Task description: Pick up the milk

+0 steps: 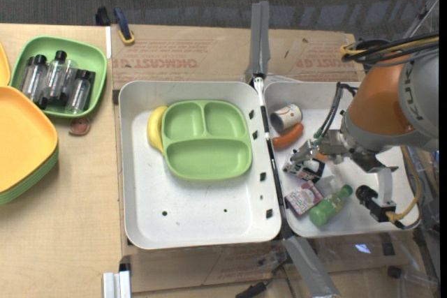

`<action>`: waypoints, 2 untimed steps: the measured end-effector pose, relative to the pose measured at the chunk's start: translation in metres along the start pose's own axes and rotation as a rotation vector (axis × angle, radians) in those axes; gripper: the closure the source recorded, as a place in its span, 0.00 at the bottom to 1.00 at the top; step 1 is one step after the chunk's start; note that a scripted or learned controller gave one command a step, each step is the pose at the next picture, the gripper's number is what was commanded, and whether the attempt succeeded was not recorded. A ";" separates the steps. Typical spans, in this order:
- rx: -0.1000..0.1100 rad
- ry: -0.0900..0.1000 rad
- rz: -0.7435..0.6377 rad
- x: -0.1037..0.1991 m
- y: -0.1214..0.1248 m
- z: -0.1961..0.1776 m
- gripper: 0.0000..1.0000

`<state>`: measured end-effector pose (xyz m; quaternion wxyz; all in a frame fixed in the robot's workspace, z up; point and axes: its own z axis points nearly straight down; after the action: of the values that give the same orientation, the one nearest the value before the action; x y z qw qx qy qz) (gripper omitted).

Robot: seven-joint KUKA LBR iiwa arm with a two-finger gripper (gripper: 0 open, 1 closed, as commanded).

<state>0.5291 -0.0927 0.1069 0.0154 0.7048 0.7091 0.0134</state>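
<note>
I see the arm [391, 105] reaching in over the right bin [412, 220], its orange band above the wrist, the gripper [302, 162] low over that bin's left half. Whether its fingers are apart or closed I cannot tell from this slanted look down; the metal parts there run together, and I see nothing plainly between them.

Just below the gripper, a little toward the front of the bench, lies a small carton [302, 199] with a pink and white face, flat on the bin floor; I take this for the milk, though its label is too small to read. It sits near the gripper, apart from it as far as I can judge. Touching the carton on its right side is a green bottle [330, 206], lying on its side and angled away from the gripper.

Above the gripper, toward the back of the bin, a white cup [286, 114] lies tipped over, and an orange sausage-shaped toy [287, 137] rests between the cup and the gripper.

To the gripper's left, past the wall between the bins, the left bin [202, 223] holds a green divided plate [207, 139] with a yellow piece [154, 128] tucked under its far edge. Well beyond that stand a green tray of small bottles [57, 77] and stacked orange plates [24, 143].
</note>
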 end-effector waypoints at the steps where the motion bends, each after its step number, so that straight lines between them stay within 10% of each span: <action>1: -0.007 0.000 0.003 -0.001 0.003 -0.013 1.00; 2: -0.006 -0.004 0.078 -0.001 -0.030 -0.002 1.00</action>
<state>0.4991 -0.0934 0.1074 0.0185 0.7319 0.6811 0.0146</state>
